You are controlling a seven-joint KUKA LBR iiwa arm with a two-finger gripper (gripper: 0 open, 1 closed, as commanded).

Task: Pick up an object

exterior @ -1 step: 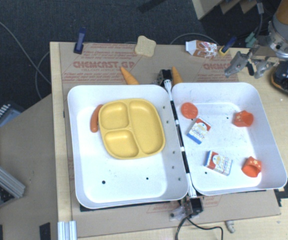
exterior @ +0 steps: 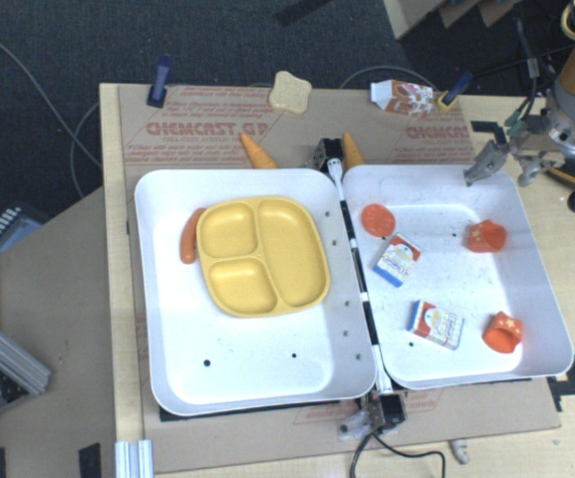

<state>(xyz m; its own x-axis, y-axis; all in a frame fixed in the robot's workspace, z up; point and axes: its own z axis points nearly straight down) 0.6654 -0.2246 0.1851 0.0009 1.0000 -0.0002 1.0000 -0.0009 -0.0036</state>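
The right bin (exterior: 541, 297) holds a red round slice (exterior: 377, 219), a small blue-and-white carton (exterior: 398, 261), a red-and-white carton (exterior: 436, 324), a red lump (exterior: 486, 236) and an orange-red lump (exterior: 503, 333). My gripper (exterior: 507, 166) hangs over that bin's far right corner, above and a little right of the red lump. It is open, with nothing between its fingers (exterior: 481, 164). In the left bin (exterior: 257, 366) a yellow divided plate (exterior: 263, 255) lies with a sausage (exterior: 187, 237) along its left side.
Behind the bins, on the brown board, lie a bread slice (exterior: 289, 91), two carrot pieces (exterior: 257, 151) (exterior: 353, 150), a blue clip (exterior: 157, 80) and a crumpled wrapper (exterior: 404, 96). A black hinge strip (exterior: 352, 257) divides the bins.
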